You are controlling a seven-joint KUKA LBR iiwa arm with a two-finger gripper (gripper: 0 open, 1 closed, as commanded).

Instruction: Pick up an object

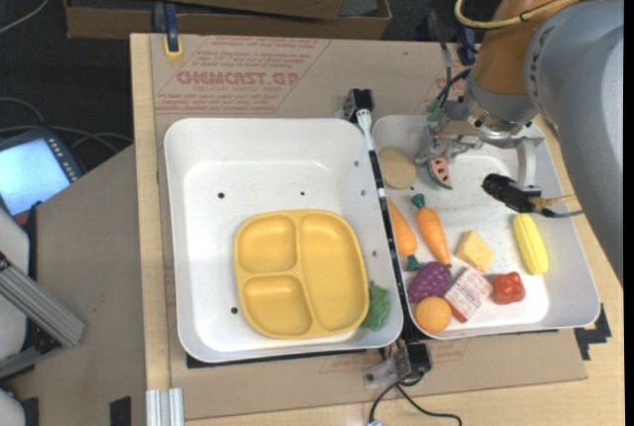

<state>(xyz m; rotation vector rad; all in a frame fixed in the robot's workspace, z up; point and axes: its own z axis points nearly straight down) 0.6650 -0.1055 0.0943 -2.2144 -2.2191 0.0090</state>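
Counter [149, 216]: cardboard-topped, bearing two shallow white bins side by side.
Arm [584, 57]: grey with orange band, entering from 2 o'clock, reaching down over the right bin's far end.
Left bin [198, 157]: holding a yellow divided plate [300, 272] toward 6 o'clock, green leaf [377, 306] touching its right edge.
Right bin [570, 300]: toy food scattered inside.
Gripper [443, 159]: at 11 o'clock of the right bin, just above a watermelon slice [441, 171]; finger spread impossible to tell, hold unconfirmed.
Corn cob [530, 243]: near 3 o'clock edge.
Carrot [433, 230]: mid-bin, beside an orange strip [402, 231].
Grapes [428, 280], cheese wedge [475, 251], red pepper [507, 287], orange [432, 314]: clustered toward 6 o'clock.
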